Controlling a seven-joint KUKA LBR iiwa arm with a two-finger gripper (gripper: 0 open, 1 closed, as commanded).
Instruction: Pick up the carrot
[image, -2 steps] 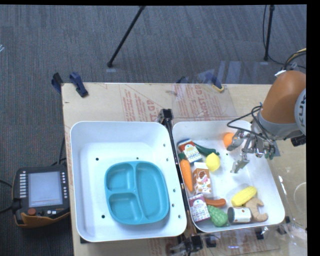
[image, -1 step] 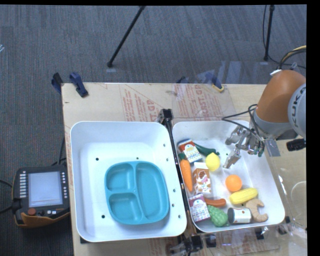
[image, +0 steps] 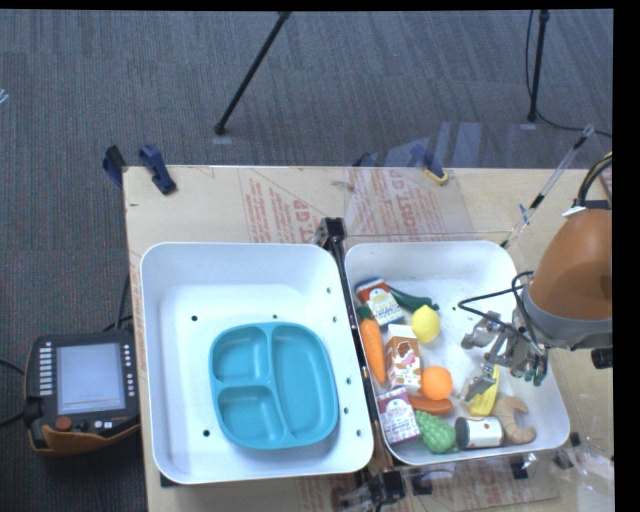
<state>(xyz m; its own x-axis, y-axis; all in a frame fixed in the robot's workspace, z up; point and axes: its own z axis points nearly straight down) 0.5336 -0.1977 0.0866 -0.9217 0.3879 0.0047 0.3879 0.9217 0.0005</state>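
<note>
Orange carrot (image: 373, 349) lies by right bin's (image: 497, 255) left wall, not picked | our gripper (image: 497, 362) near right wall, fingers apart, holding nothing

Two bins sit side by side on the bench (image: 250, 200). The left bin (image: 170, 300) holds a divided plate (image: 273, 384). In the right bin (image: 480, 262), the carrot (image: 373, 349) lies along the left wall, a lemon (image: 426, 323) to its right, an orange (image: 436, 382) nearer the front. The gripper (image: 497, 352) hangs right of them (perhaps over a banana (image: 484, 393)).
</note>
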